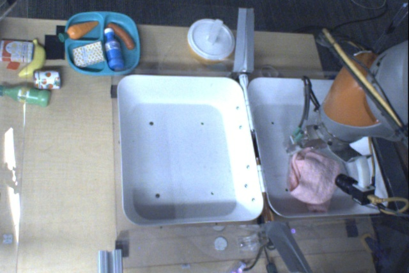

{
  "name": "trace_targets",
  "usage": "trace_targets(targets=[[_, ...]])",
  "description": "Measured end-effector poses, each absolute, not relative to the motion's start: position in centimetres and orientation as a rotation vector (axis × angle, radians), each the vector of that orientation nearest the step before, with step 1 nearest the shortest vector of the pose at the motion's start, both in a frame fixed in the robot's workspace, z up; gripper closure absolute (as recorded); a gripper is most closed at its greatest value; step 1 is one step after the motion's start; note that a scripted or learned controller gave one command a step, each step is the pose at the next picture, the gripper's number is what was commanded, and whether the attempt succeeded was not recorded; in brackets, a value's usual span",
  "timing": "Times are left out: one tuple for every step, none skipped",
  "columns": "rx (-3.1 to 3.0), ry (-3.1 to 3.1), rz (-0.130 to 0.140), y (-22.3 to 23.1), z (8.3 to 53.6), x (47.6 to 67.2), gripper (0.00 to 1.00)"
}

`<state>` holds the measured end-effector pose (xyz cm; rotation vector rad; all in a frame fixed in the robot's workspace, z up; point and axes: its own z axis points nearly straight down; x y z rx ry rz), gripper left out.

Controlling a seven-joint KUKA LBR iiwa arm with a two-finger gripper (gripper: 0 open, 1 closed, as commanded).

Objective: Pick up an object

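A crumpled pink cloth [313, 179] lies in the right bin [275, 137], toward its near right corner. My gripper [311, 140] hangs low at the cloth's far edge, right above or against it. The grey arm with its orange band [348, 99] comes in from the right and covers the bin's far right part. Whether the cloth is between the gripper's tips is hidden by the wrist hardware.
The left bin [185, 144] sits beside the right one, a metal divider rail [243, 41] behind their seam. A white lidded cup [211, 39] stands behind the left bin. A blue tray [102, 43] of toy food and small items [29, 73] rest at far left.
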<state>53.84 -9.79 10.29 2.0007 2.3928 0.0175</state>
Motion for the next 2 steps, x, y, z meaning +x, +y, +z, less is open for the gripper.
trace_targets(targets=[[1.724,2.622,0.004,-6.1,18.5,55.6,1.0],[1.493,2.762,0.002,-2.3,18.4,54.2,1.0]])
